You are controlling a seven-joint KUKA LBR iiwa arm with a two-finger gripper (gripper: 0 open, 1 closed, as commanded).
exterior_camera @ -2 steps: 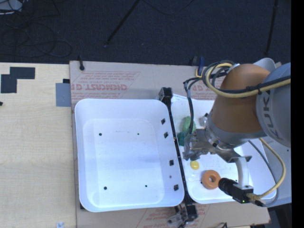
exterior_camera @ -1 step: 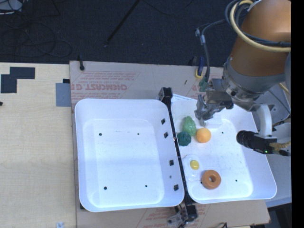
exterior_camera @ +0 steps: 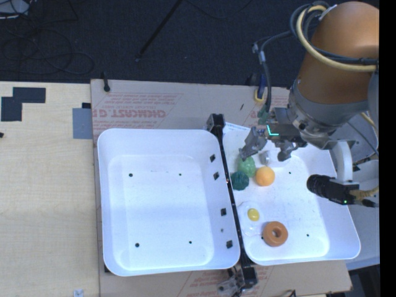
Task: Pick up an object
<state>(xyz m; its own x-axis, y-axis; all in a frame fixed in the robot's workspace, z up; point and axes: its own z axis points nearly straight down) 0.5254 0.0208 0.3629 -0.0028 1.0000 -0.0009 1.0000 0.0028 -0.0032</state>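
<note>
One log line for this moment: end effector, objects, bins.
end effector: above right bin, nothing held | objects: green lump, teal lump, orange ball, yellow piece, donut

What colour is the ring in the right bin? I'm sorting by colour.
Orange-brown, like a doughnut; the ring shows best in the camera view.

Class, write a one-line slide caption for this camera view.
Gripper hovers above green objects and orange ball in right bin.

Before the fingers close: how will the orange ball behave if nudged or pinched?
The orange ball looks round and smooth, so it will probably roll on the flat floor of the right bin if nudged. A pinch off centre may squirt it sideways. The green things touching its left could block a roll that way. Probably light.
</note>
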